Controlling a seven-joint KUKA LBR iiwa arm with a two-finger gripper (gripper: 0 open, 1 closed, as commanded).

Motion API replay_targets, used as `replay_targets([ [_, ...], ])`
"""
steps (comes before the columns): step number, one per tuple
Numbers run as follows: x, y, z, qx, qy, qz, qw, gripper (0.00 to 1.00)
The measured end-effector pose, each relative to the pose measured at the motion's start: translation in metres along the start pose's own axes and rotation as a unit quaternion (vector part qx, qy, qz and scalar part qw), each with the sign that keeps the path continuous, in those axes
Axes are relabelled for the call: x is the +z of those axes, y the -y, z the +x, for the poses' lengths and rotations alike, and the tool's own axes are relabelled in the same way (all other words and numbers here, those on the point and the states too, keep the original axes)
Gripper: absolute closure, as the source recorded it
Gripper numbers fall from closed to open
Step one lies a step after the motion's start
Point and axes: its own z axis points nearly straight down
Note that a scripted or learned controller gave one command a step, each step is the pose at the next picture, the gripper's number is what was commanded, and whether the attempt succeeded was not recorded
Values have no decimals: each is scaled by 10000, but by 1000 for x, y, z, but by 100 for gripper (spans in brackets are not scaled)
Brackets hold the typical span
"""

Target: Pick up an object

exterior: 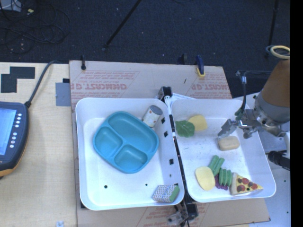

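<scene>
Overhead: two white bins (90,126) on cardboard-covered bench (118,82), dark floor behind.

Grey arm (274,105) – orange band above the wrist – ending in a metal gripper (235,126)

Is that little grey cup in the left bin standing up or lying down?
Tipped. The cup leans against the left bin's back wall beside the blue tray, its round end facing the camera.

Tray (125,142) in left bin (87,126), pizza slice (244,185) in right bin (267,174)
</scene>
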Motion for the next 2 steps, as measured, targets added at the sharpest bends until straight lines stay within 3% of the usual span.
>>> replay_targets([
  [1,120,37,18,16,-30,43,10000,0],
  [2,85,59,10,11,-26,52,10000,0],
])
